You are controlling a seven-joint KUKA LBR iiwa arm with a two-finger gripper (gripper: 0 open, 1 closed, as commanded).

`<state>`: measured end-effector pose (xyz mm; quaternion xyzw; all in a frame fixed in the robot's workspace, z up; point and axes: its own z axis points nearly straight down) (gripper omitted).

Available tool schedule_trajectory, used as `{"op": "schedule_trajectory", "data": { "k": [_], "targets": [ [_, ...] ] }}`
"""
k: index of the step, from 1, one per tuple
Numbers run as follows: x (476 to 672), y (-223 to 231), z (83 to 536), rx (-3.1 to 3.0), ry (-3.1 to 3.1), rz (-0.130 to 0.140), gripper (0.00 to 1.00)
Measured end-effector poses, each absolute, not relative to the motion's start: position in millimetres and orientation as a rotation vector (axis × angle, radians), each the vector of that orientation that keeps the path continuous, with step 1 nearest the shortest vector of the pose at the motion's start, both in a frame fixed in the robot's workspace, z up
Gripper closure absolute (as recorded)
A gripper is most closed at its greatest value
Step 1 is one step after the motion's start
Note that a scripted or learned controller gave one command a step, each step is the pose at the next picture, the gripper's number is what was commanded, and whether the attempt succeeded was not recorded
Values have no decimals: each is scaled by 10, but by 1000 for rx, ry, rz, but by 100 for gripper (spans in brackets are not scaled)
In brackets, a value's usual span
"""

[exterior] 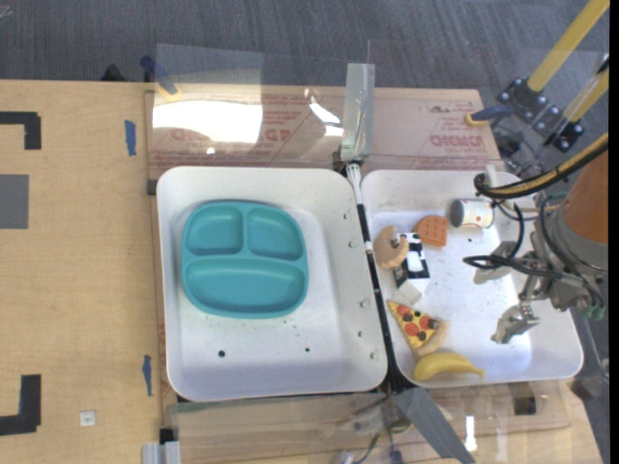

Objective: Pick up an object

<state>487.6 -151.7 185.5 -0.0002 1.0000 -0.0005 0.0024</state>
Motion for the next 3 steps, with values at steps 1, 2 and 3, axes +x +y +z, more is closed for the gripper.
{"op": "schedule_trajectory", "data": {
  "k": [1,2,3],
  "targets": [
    [4975,-1381,950,729,3054,1,0],
    [4996,-1379,1066,724,3048,-1,100],
    [5142,-710,1865,1420,2795,6,100]
  ]
}}
